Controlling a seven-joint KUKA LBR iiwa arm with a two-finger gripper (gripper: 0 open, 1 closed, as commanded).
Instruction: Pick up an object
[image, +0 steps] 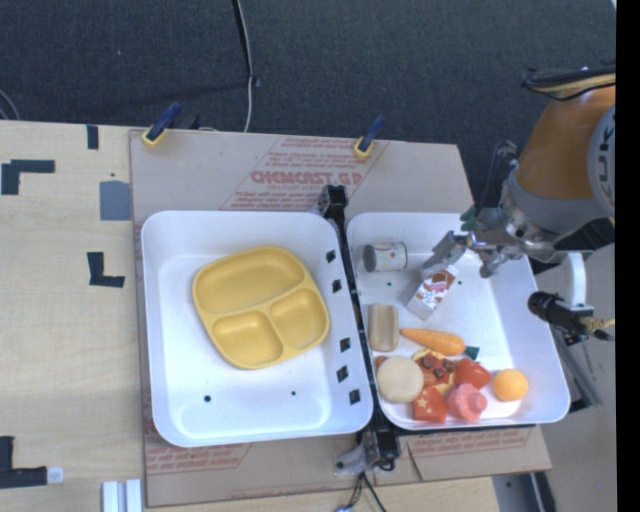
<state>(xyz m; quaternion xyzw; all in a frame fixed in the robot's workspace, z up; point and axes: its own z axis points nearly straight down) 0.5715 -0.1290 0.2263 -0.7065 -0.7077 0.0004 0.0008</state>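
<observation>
**Arm over the right bin, small carton just under its gripper**

The arm reached in from the right, its orange band high over the far corner of the right bin; the gripper hung above that bin's upper part, and its two fingers stood apart, open, with nothing seen between them; one finger slanted down toward the left and ended just above a small white carton with a red print, whether touching it or not I cannot tell; the carton lay tilted on the bin floor, not lifted.

To the left of the carton a small grey can lay on its side near the divider; below it lay a tan bread-like block, and beside that a carrot pointed across the bin; at the near edge sat a cluster, touching or nearly so: a round beige bun, a tomato-red piece, a red wedge, a pink piece, and an orange fruit a little apart on the right.

The left bin held a yellow divided plate, lying flat and turned at a slant; both bins rested on a cardboard sheet clamped at its far edge by two clips.
</observation>
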